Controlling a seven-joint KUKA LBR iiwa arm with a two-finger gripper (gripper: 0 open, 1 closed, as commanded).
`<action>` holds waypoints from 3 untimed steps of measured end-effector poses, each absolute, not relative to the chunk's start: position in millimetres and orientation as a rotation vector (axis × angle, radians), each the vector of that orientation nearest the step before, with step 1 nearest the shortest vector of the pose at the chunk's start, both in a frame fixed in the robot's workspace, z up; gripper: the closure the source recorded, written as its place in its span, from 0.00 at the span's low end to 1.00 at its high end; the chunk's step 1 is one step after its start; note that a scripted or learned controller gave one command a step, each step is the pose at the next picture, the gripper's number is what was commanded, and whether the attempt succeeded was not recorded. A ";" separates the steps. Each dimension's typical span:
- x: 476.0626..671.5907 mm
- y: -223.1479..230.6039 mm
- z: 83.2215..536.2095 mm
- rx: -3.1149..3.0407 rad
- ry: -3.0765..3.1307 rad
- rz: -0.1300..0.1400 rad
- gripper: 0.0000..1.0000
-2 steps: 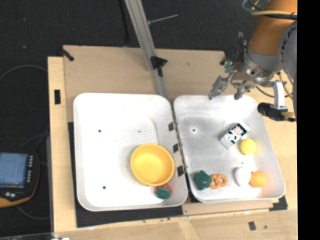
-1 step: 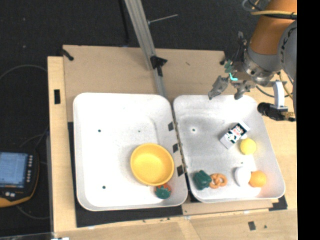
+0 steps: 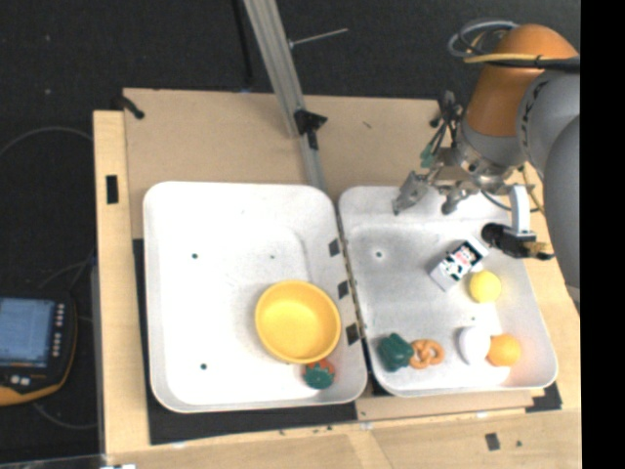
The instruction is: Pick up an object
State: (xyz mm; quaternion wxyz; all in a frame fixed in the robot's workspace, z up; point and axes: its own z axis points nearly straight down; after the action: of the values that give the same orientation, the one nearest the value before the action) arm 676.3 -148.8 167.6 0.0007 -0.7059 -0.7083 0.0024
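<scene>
We see the gripper (image 3: 435,198) hanging over the far edge of the right bin (image 3: 391,262), its two fingers spread apart with nothing between them. Nearest to it among the things in this bin lies a small white box with dark print (image 3: 456,264), toward the near right of the gripper and clearly apart from it. Just beside that box, nearer the right edge, sits a yellow ball (image 3: 483,286). Farther on, along the near edge, we find a green toy (image 3: 395,352), an orange pretzel-shaped piece (image 3: 426,353) touching it, a white rounded object (image 3: 474,345) and an orange ball (image 3: 504,350) at the near right corner. All of these lie well apart from the gripper. In the left bin (image 3: 195,223) a yellow bowl (image 3: 298,320) stands toward the near right corner, with a small teal and red item (image 3: 319,373) just beside it at the near edge.
</scene>
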 end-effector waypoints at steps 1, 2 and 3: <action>674.8 -151.3 106.0 -2.220 -2.221 0.007 0.00; 675.0 -153.0 101.6 -2.222 -2.224 0.005 0.00; 676.1 -153.9 113.9 -2.224 -2.229 0.003 1.00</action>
State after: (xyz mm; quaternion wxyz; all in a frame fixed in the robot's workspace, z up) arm 676.1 -153.9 113.9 -0.0033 -0.7063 -0.7079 0.0009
